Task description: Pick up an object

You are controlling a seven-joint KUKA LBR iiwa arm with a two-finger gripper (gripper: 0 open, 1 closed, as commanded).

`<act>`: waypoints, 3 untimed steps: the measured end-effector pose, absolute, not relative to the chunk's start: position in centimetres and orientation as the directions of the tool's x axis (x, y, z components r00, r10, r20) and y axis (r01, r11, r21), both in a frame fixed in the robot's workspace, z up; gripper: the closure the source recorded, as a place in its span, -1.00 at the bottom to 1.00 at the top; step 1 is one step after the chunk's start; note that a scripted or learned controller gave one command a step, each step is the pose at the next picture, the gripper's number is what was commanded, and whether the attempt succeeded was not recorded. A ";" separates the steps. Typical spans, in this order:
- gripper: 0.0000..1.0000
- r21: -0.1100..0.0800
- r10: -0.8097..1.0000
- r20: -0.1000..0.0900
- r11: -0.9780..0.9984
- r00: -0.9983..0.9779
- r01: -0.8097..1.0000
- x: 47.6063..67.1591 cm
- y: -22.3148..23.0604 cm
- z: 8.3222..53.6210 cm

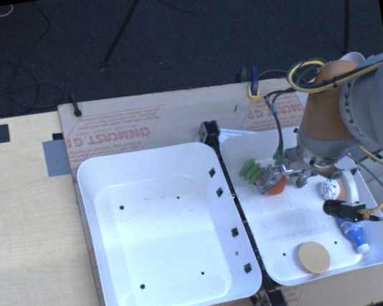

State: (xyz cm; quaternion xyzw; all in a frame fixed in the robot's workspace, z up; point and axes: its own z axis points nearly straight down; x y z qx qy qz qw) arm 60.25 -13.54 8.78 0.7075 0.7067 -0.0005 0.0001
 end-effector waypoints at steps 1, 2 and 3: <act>1.00 -0.005 1.000 0.001 -0.003 0.003 1.000 60.1 -13.5 9.7; 1.00 0.011 1.000 0.001 0.006 -0.006 1.000 61.9 -8.6 22.7; 1.00 -0.004 1.000 0.000 0.004 -0.004 1.000 61.6 -8.8 22.8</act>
